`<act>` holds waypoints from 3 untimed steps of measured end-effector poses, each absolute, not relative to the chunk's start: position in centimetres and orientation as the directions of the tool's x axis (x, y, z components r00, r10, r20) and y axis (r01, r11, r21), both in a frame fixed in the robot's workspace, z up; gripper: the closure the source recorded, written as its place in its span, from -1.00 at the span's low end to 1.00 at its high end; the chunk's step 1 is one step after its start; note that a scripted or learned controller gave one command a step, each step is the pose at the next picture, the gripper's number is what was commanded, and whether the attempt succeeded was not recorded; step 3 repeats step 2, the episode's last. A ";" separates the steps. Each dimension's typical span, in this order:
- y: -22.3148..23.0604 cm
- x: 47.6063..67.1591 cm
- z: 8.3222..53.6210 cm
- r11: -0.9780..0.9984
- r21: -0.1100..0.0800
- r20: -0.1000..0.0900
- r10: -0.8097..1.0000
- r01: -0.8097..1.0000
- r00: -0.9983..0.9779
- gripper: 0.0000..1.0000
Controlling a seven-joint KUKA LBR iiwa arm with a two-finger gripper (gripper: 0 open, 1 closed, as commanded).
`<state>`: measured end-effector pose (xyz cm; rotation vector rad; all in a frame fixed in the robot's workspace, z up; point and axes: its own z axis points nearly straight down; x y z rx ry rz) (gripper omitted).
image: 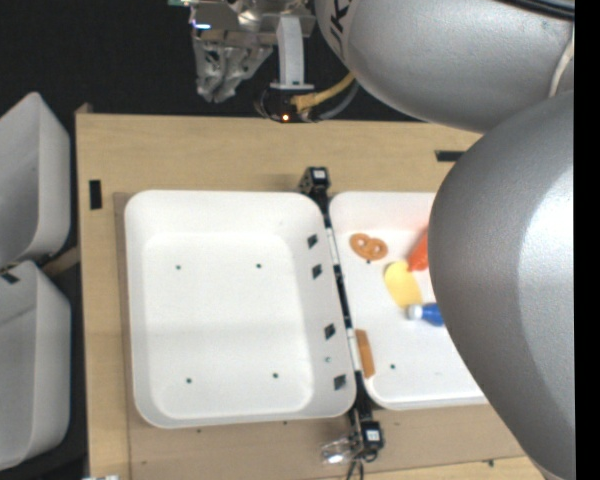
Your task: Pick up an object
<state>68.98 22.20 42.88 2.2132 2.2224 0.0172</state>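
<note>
While the hand point(223, 68), fingers unreadable, hangs beyond the bench's far edge, the left bin point(150, 298) lies open.

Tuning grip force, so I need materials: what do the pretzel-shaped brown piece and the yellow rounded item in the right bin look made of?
The pretzel-shaped brown piece looks like moulded plastic toy food: even orange-brown colour, smooth loops. The yellow rounded item also appears plastic or rubber, uniform and matte; too small to be sure which.
</note>
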 end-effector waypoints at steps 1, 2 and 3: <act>14.9 65.0 32.2 -0.006 -0.012 -0.006 1.000 1.000 0.006 1.00; 20.9 67.5 44.3 0.007 0.015 0.005 1.000 1.000 -0.007 1.00; 20.9 67.5 44.3 0.007 0.015 0.005 1.000 1.000 -0.007 1.00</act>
